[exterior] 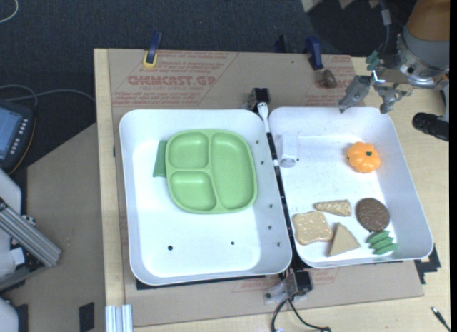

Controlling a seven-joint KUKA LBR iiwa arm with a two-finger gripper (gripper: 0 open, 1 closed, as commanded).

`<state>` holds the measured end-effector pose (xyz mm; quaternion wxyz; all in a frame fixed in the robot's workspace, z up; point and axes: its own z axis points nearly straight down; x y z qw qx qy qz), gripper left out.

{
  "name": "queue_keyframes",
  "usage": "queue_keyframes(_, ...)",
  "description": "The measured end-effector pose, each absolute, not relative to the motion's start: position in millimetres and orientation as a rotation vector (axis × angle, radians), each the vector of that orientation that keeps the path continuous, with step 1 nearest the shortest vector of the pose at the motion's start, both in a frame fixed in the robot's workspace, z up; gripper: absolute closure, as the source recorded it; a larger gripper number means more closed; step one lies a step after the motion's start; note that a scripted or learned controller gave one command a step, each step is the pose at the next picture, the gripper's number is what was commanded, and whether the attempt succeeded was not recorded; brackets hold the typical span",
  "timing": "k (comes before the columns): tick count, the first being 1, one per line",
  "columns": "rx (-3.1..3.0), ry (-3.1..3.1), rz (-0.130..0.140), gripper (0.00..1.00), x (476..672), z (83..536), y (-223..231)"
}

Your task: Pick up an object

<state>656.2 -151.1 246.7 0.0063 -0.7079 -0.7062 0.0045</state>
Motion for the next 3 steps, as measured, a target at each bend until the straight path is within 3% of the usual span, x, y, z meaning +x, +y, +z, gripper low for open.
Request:
queue_keyframes(1,-2.221,-2.221,0.001,0.0,658.5,255.9,-151.0)
queue_keyframes(3,-2.217,-2.219,0.005,0.0,663.5,164.6,-148.1)
